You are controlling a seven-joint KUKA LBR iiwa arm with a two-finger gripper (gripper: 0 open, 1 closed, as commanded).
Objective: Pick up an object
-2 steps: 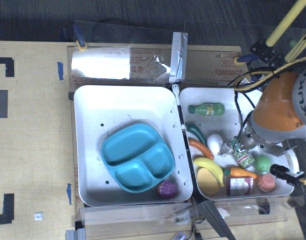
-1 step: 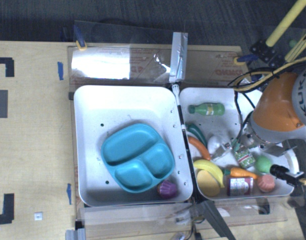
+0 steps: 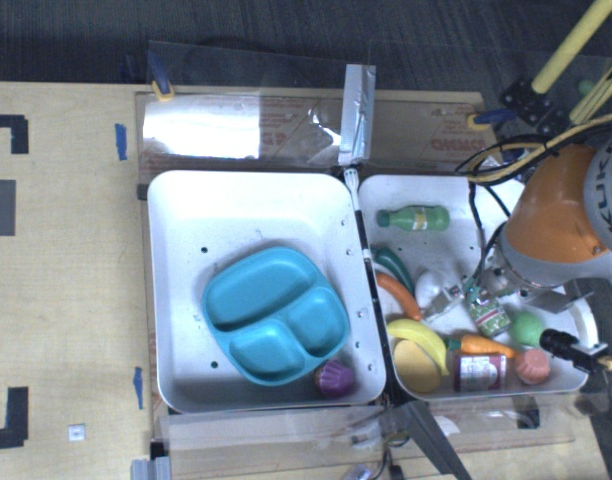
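**Arm Reached Into the Toy Bin**

The grey arm (image 3: 561,218) with its orange band came in from 3 o'clock and hung over the right bin (image 3: 426,186). Its gripper (image 3: 483,290) was down low near the middle of that bin, among the toys. The claw was too hard to see there, so it could not be told whether it was apart, together, or clamped on anything.

The right bin was full of small things. A green bottle (image 3: 414,218) lay on its side at 12 o'clock in the bin. An orange carrot (image 3: 398,295) lay at 9 o'clock, close to the bin wall. A yellow banana (image 3: 420,342) sat just below it, touching a round yellow piece (image 3: 417,370) at 7 o'clock. A can with a red label (image 3: 478,372) lay at 6 o'clock. A green ball (image 3: 527,327) and a pink ball (image 3: 534,366) sat near each other at 4 o'clock.

The left bin (image 3: 186,268) held a blue tray (image 3: 274,313) with three parts. A small purple toy (image 3: 335,377) sat just beside the tray, at 5 o'clock in that bin.
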